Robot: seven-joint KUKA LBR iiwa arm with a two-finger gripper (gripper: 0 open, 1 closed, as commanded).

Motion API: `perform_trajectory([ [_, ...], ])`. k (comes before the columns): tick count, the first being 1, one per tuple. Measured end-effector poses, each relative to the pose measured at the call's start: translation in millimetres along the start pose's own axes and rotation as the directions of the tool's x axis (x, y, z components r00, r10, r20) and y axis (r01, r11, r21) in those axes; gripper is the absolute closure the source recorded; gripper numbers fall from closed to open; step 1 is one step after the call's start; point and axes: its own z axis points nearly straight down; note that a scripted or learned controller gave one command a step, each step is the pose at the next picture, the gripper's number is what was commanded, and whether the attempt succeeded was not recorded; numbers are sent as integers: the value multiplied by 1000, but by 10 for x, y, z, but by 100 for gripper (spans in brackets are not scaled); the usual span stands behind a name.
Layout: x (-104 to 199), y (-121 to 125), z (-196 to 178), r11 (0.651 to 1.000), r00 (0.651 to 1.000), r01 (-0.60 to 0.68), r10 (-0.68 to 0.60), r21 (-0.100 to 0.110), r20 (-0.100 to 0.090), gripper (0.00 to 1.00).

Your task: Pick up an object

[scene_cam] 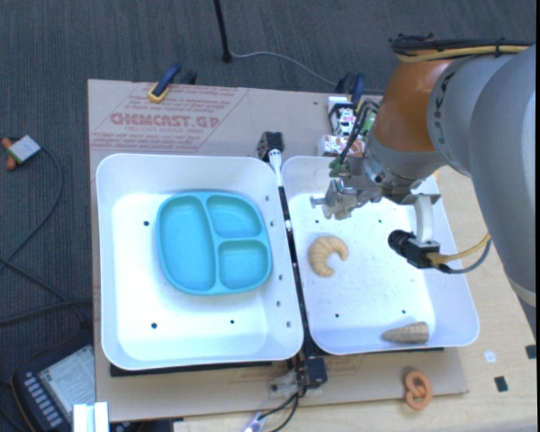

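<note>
- Camera view: the gripper (340, 203) hangs over the far part of the right bin (450, 329); I cannot tell its state.
- A croissant (327, 253) lies on the bin floor, just below the gripper, apart from it.
- A cone-shaped pastry (406, 334) rests by the near rim.
- The left bin (126, 331) holds a blue divided plate (214, 243).
- A pretzel (418, 389) sits on the bench outside.

Croissant (328, 253): tan, curved, lies flat in R bin, left-centre, ends pointing down-right. Cone-shaped tan pastry (406, 333): on its side nr R bin's front wall, tip pointing left.
</note>
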Motion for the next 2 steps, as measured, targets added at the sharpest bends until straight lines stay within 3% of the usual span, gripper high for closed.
perform_trajectory([
  [1,238,-1053,-89,1000,1000,1,-1,1,-2,100],
  [2,237,-1052,-89,1000,1000,0,0,1,-2,0],
])
